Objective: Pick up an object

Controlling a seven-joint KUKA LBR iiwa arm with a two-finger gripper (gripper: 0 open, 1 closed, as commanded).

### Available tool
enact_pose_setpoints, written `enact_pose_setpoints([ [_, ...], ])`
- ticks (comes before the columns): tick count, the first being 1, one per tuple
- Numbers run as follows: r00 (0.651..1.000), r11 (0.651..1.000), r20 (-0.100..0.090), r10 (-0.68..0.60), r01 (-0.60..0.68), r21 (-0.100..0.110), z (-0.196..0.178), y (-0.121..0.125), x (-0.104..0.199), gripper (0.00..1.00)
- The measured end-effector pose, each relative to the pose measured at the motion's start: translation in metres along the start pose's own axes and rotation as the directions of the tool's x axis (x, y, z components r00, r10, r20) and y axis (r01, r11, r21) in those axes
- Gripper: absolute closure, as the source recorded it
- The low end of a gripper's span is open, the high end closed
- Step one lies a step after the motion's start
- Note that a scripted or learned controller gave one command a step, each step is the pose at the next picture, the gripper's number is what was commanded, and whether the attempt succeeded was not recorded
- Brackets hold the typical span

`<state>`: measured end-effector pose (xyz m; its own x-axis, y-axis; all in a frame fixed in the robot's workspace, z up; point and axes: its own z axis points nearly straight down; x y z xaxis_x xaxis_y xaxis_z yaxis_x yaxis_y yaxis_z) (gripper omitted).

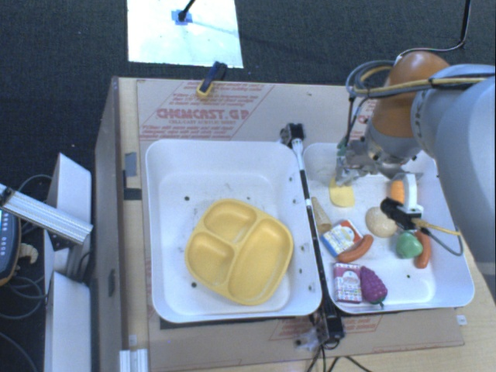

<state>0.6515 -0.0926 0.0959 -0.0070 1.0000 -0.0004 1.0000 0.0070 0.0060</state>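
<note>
My gripper (346, 173) hangs low in the back left part of the right bin (457, 281), just above a pale yellow round piece (342, 197). Nothing shows between it and the piece. To the right of that lie an orange carrot-like piece (396, 189) and a beige egg-shaped thing (379, 222). Nearer the front are a green vegetable (408, 245), a red sausage (357, 248), a blue and white carton (338, 237), a red box (348, 281) and purple grapes (373, 284).
The left bin (174, 177) holds a yellow divided plate (239, 250). A cream cone-shaped piece (319, 212) lies against the right bin's left wall. The grey arm (457, 138) covers the right bin's back right corner.
</note>
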Motion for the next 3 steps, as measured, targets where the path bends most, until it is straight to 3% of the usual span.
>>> enact_pose_setpoints([
  [1, 1.0, 1.0, 0.0, 0.0, 0.0, 0.0, 0.0, 0.0, 0.0, 0.0],
  [2, 1.0, 1.0, 0.0, -0.003, 0.003, -0.003, -0.011, 0.001, 0.0, 1.0],
  [3, 1.0, 1.0, 0.001, -0.003, 0.003, -0.003, -0.011, 0.001, 0.0, 0.0],
])
